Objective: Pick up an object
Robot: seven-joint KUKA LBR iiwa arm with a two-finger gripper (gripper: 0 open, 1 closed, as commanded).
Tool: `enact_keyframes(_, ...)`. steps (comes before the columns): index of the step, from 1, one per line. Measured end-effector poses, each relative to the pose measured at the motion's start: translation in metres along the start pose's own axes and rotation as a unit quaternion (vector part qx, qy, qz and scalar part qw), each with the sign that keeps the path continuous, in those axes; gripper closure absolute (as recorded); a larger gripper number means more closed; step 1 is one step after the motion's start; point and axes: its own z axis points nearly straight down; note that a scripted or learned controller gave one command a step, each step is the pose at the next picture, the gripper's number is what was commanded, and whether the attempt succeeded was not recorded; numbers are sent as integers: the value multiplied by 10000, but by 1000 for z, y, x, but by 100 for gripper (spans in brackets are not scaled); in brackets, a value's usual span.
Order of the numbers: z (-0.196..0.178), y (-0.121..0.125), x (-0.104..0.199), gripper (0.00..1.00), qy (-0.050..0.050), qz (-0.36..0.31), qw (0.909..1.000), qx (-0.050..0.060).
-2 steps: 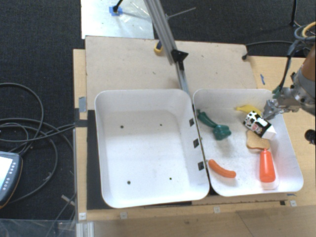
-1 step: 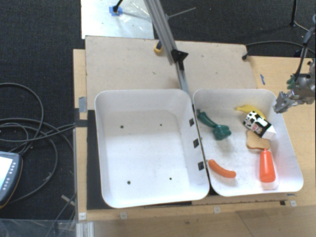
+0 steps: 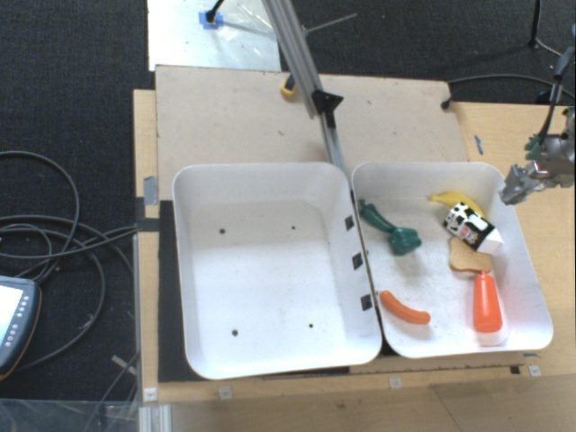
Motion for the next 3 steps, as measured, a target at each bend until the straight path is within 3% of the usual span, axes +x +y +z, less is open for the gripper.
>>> enact_keyframes(3, 16, -15, 175, 100, 20, -24, 10000, 16)
